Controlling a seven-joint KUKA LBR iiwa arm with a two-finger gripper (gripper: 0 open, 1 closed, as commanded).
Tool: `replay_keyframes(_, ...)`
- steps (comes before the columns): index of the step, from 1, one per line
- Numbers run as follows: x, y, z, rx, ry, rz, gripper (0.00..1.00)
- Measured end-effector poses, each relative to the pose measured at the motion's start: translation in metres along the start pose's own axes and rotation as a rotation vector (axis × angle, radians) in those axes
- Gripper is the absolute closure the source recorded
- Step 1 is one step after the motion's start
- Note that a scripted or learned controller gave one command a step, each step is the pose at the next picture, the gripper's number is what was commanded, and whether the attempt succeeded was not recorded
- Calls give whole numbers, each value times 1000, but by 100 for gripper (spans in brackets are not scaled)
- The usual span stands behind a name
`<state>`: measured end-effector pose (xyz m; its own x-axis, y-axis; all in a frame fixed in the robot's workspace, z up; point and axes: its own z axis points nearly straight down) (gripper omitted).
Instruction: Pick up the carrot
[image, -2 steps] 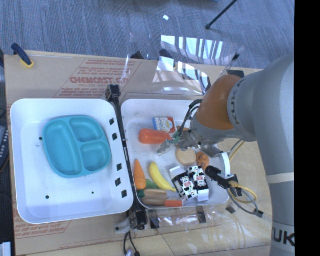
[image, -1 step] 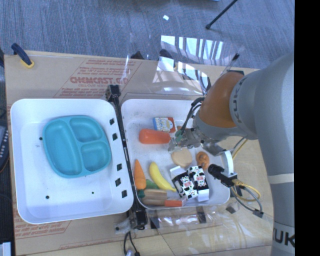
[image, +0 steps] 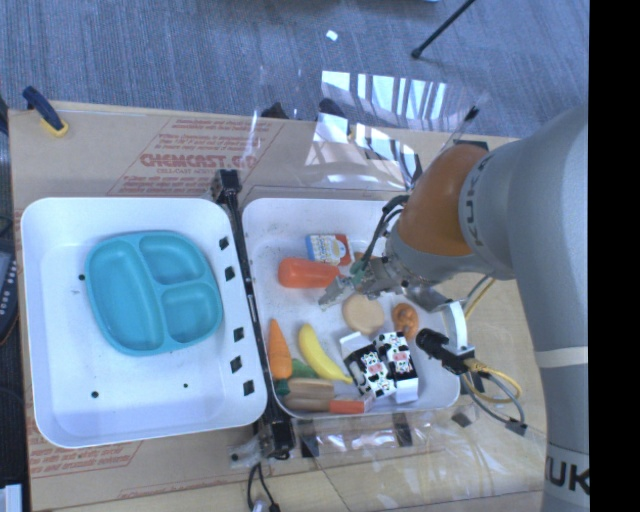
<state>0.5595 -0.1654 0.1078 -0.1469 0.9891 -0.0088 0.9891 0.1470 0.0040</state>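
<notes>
Carrot (image: 279, 349) lies lengthwise, narrow end toward bin's near wall.

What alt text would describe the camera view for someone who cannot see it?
A grey robot arm's gripper hovers over the right bin of toy food, beside an orange-red pepper; the carrot lies untouched near a banana. The left bin holds a blue divided plate.
</notes>
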Motion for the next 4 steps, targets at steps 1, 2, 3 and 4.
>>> replay_keyframes(1,-45,-5,16,8,9,9,0)
replay_keyframes(2,-44,-3,5,8,10,0,100)
replay_keyframes(3,21,-32,-56,5,12,-75,100)
replay_keyframes(4,111,-50,-85,14,13,339,100)
